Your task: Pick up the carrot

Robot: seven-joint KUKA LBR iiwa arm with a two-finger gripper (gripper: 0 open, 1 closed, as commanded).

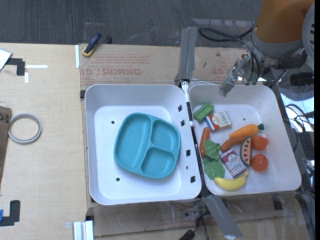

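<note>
An orange carrot with a green stub at its right end lies tilted in the right bin, among other toy food. My gripper hangs over the bin's far left edge, well above and to the upper left of the carrot. Nothing shows between its fingers, and their spread is too small to judge.
Around the carrot lie a sausage, watermelon slice, tomato, banana, small cartons and green leaves. The left bin holds a blue divided plate. A tape roll lies on the bench at left.
</note>
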